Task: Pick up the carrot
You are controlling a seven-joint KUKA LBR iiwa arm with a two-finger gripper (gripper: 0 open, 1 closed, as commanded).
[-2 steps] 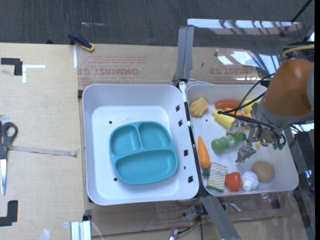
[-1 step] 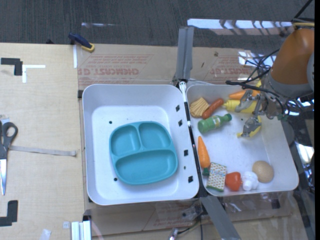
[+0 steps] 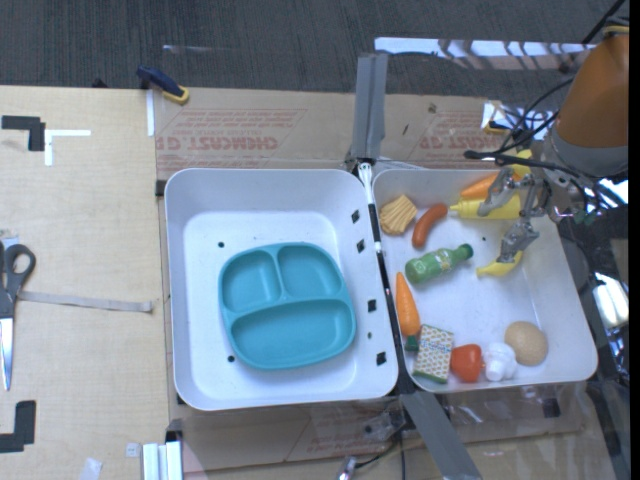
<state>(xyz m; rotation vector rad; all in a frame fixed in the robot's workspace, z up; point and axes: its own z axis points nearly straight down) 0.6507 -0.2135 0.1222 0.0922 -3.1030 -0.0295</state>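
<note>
- Camera view, top-down at a slant: I've got two white bins side by side on the bench (image 3: 80, 198). Left bin (image 3: 190, 298) holds a teal divided plate (image 3: 288, 306), three compartments.
- Carrot (image 3: 407, 304) lies in the right bin (image 3: 560, 308), hard against its left wall, long axis running roughly top-to-bottom, green end toward the bin's near edge. Nothing touching it from above.
- Just above carrot: green bottle (image 3: 437, 264) lying on its side. Further up, a sausage (image 3: 430, 224) and a ridged cracker-type piece (image 3: 398, 213) near the top left corner.
- Below carrot: small patterned box (image 3: 434, 354), red tomato-like item (image 3: 466, 362), white item (image 3: 498, 361), egg (image 3: 527, 343), all along the near wall.
- Arm comes in from right; orange band at top right of view. Pincer (image 3: 518, 236) hangs over the bin's upper right part, pointing down, well apart from carrot.
- Pincer tips sit just beside a banana (image 3: 497, 264); another yellow item w/ an orange end (image 3: 482, 200) lies behind it. Can't tell how far open the pincer is, nor whether it has anything: too cluttered w/ cables.
- Scissors (image 3: 12, 298) at far left of bench.
</note>
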